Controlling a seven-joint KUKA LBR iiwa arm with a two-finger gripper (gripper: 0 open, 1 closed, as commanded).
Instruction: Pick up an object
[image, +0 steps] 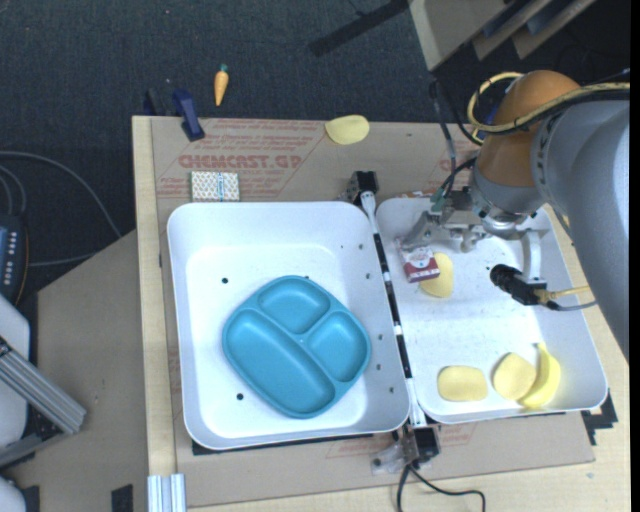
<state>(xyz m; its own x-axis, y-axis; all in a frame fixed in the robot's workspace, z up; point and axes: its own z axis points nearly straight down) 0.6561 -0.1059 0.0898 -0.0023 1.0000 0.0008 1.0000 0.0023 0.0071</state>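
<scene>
Cardboard-topped table (260, 160); gripper (440, 232) poised over small red-white packet (421, 266) in right bin (570, 345); jaws' state unclear; descent next.

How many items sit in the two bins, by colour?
Blue: 1, divided plate, left bin.
Yellow: 4, in the right bin: pieces at.
Red and white: 1, small pack.
Total: 6.
</scene>
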